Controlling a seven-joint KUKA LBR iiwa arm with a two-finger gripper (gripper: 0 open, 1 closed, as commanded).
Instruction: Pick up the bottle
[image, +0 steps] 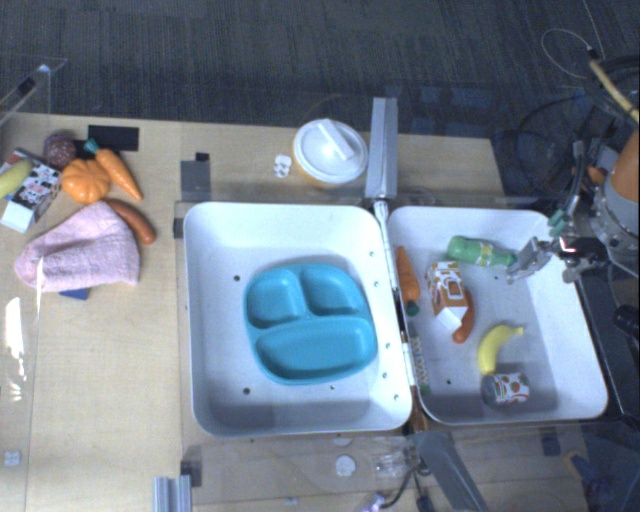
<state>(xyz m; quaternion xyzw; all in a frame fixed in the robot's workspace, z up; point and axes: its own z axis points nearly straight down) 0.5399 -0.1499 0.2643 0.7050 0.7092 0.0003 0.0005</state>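
I'm hovering my pincer (527, 258) at the right bin's (592, 370) far edge, just beside the lying green bottle (480, 251), lining up; grip state unclear, nothing visibly held.

Two white bins on a desk (110, 380), the gripper (528, 258) over the right one.

The green bottle (479, 251) lies on its side at the right bin's (585, 400) far end, just left of the gripper; a banana (496, 345) and a can (507, 389) lie nearer (a blue divided tray (310, 322) sits in the left bin (215, 300)).
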